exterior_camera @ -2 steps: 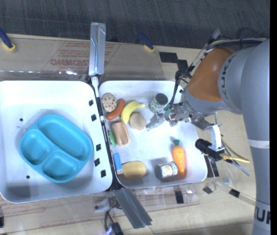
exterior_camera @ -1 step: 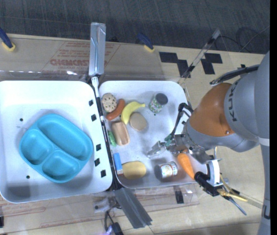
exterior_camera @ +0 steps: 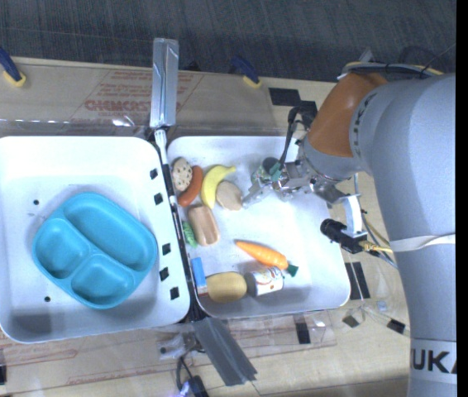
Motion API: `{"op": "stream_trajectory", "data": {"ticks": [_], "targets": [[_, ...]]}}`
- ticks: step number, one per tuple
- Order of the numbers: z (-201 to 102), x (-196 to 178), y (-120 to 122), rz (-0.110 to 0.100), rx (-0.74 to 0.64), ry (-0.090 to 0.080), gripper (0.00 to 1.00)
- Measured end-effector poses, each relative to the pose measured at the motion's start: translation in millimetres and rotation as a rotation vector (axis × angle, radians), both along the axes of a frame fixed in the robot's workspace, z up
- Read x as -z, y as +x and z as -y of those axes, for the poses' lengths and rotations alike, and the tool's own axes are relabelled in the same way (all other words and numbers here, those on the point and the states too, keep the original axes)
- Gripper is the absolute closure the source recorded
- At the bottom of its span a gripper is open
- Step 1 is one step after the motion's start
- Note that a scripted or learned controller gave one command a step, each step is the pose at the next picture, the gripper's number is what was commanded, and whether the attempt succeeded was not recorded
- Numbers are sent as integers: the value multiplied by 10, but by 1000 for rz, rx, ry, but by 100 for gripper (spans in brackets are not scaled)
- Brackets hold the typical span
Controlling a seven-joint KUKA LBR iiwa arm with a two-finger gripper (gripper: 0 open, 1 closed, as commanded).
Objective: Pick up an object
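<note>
My gripper (exterior_camera: 257, 188) hangs over the upper middle of the right bin (exterior_camera: 321, 255), just to the right of a tan rounded piece (exterior_camera: 229, 195). A yellow banana (exterior_camera: 212, 182), a red sausage (exterior_camera: 191, 186) and a speckled cookie (exterior_camera: 182, 172) lie to its left. Lower down are a hot dog in a bun (exterior_camera: 203, 225), an orange carrot (exterior_camera: 262, 254), a tan potato-like lump (exterior_camera: 226, 285) and a small bottle (exterior_camera: 269, 281). Nothing is seen held by the gripper.
A blue divided plate (exterior_camera: 93, 248) lies in the left bin (exterior_camera: 19, 164). A small green item (exterior_camera: 189, 234) and a blue item (exterior_camera: 198, 270) rest against the right bin's left wall. The arm (exterior_camera: 399, 155) covers the right bin's right side.
</note>
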State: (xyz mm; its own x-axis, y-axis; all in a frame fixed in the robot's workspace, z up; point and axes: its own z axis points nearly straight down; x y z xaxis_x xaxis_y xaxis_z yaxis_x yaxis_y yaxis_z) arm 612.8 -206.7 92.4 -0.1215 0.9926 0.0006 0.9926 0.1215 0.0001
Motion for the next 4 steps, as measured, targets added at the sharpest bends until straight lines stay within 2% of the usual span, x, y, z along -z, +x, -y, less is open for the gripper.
{"op": "stream_trajectory", "data": {"ticks": [1, 2, 3, 4], "targets": [[11, -1389, -67, 12, -109, -5, 0], [29, -1761, -222, 4, -231, -3, 0], [-242, -461, -652, -11, -192, 4, 0], [-442, 3, -1357, -1, -206, 1, 0]]}}
